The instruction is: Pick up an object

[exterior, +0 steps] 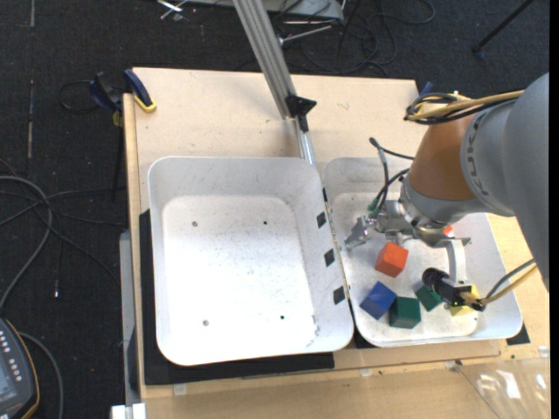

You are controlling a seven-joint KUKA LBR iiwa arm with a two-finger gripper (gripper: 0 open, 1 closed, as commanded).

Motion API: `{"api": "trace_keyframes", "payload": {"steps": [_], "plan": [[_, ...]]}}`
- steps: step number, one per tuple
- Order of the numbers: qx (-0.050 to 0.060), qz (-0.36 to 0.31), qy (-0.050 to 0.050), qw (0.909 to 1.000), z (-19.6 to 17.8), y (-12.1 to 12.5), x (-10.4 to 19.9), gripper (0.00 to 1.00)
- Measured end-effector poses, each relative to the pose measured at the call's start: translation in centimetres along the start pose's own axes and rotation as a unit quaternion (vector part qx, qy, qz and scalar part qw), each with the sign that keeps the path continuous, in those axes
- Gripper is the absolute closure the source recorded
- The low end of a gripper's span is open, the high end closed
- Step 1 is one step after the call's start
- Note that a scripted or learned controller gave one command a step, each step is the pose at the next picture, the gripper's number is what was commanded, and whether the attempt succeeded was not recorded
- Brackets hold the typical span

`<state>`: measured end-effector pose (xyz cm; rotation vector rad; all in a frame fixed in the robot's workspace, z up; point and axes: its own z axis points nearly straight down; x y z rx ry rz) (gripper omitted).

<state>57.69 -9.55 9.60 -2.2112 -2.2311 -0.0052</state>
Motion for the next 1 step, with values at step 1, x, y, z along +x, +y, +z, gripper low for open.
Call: {"api": "trace_keyframes", "payload": {"steps": [1], "plan": [[0.002, 0.007, -0.002, 1.0, 0.0, -4.88, -5.22, 0.0]]}}
